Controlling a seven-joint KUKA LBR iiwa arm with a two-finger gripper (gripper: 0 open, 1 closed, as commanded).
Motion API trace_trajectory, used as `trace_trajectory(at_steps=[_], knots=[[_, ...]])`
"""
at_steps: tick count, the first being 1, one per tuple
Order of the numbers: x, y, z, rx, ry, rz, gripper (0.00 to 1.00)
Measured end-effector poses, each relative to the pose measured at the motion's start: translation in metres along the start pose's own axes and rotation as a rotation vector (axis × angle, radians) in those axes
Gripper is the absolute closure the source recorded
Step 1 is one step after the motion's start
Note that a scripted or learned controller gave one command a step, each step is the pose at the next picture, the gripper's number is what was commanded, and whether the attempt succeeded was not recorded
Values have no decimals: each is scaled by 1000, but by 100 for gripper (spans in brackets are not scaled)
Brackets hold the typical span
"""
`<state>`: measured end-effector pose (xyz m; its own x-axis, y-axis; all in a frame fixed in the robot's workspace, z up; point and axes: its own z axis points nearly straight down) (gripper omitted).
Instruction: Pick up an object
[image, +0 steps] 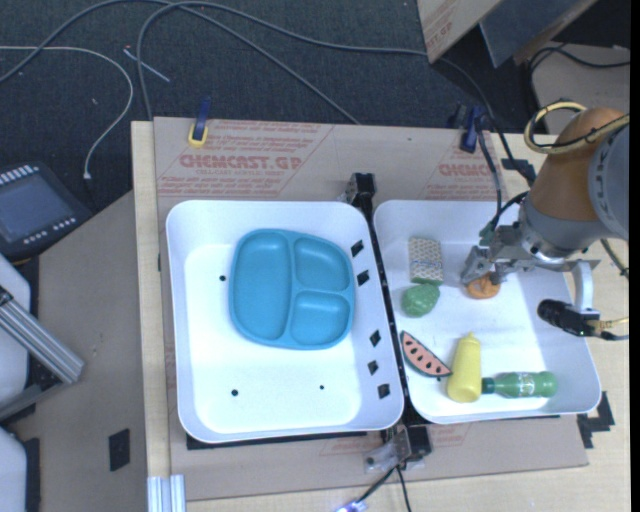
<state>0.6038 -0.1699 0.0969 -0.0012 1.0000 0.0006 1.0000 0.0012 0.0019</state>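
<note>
— Orange and small, the round object (484, 288) sat in the right bin (560, 400), directly under the gripper (487, 268).

— Any long axis?

— None to tell; it looked like a blob.

— Was it pinched?

— Couldn't tell. Nearby, the yellow bottle (464, 368) stood lengthwise top-to-bottom, the green bottle (520, 384) lay across, cap leftward. The blue plate (292, 288) lay in the left bin (200, 380).
</note>
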Motion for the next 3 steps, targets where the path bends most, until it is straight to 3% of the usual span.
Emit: trace_trajectory(at_steps=[2,3], knots=[[10,-2,-100,-3,-1,-1,100],[14,8,-161,-7,-2,-1,100]])
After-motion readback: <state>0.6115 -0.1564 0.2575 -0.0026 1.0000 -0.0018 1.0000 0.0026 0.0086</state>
